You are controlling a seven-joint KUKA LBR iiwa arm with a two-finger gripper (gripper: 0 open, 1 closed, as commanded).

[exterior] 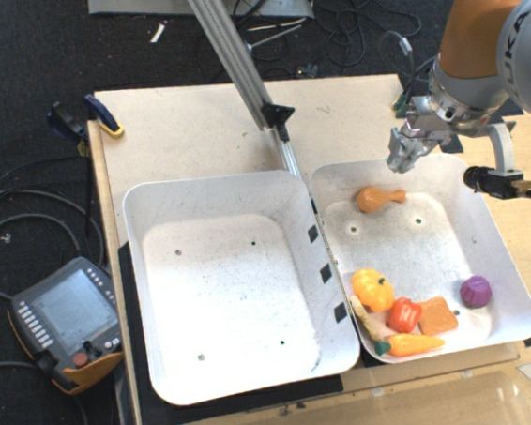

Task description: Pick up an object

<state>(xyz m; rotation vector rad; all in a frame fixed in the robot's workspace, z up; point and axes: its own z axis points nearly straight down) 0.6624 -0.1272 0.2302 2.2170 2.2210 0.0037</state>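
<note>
Toy foods, smooth and plastic-looking, lie in the right bin (495, 239), a shallow white tray with rounded corners and a faintly speckled floor. A tan drumstick (378, 199), bulbous at one end and tapering to a stubby handle, rests alone near the bin's far side. Clustered along the near edge are a lobed yellow bell pepper (373, 290), a glossy red pepper (404, 314) touching it, a blocky orange piece (438, 316) just beside that, a tapered orange carrot (414, 343) lying flat against the rim, and a pale stick-like piece (371, 323) along the left wall. A round purple item (476, 291) sits apart toward the right wall. The left bin (152, 209) is the same moulded white shape. The gripper (404, 153), metallic grey below the arm's orange band, hangs over the far rim of the right bin; whether its fingers are spread or closed cannot be told from this angle, and nothing is visible between them. The drumstick lies nearest, just below and left of the gripper's tip, apart from it; the clustered pieces are well apart.
</note>
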